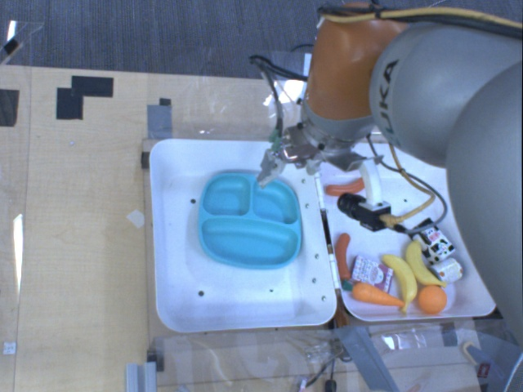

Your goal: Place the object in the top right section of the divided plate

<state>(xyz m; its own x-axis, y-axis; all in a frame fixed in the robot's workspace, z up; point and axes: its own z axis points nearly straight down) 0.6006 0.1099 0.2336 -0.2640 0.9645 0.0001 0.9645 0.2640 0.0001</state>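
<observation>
The blue divided plate (249,220) lies in the left white bin (176,284), with two small sections at the back and one long section at the front. All of its sections show bare blue. My gripper (269,172) hangs low over the back edge of the plate's top right section (276,204), reaching in from the right. I cannot make out anything in its grasp.
The right bin (470,300) holds an orange sausage (343,189), a red sausage (341,248), a carrot (376,295), two bananas (402,278), an orange (432,300), a pink packet (372,272) and a black-and-white toy (438,248). The arm covers the right bin's back.
</observation>
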